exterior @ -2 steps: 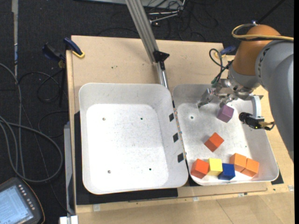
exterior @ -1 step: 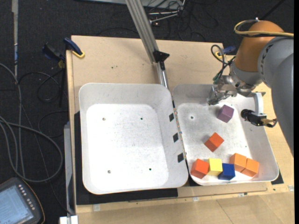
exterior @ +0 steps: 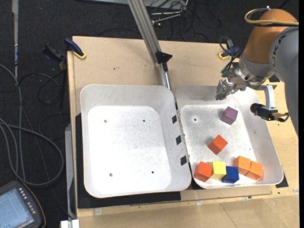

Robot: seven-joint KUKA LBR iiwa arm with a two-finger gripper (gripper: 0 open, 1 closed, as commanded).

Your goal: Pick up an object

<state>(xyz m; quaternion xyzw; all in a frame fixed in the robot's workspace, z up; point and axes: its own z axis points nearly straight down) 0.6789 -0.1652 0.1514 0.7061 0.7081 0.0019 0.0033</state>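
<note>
The right bin (exterior: 199, 113) holds several small blocks. A purple block (exterior: 229, 115) lies near its back. An orange block (exterior: 217, 144) sits mid-bin. Along the front wall stand an orange-red block (exterior: 204, 170), a yellow block (exterior: 219, 168), a blue block (exterior: 231, 174) and two orange blocks (exterior: 249, 167). My gripper (exterior: 223, 92) hangs over the bin's back right corner, up and a little left of the purple block, with nothing seen between its tips.
The left bin (exterior: 90, 127) lies beside the right one, its floor bare white. A metal pole (exterior: 147, 32) slants down to the bins' shared back edge. Clamps sit at the bench's back corners (exterior: 76, 49). A black fitting (exterior: 266, 111) overhangs the right bin's right rim.
</note>
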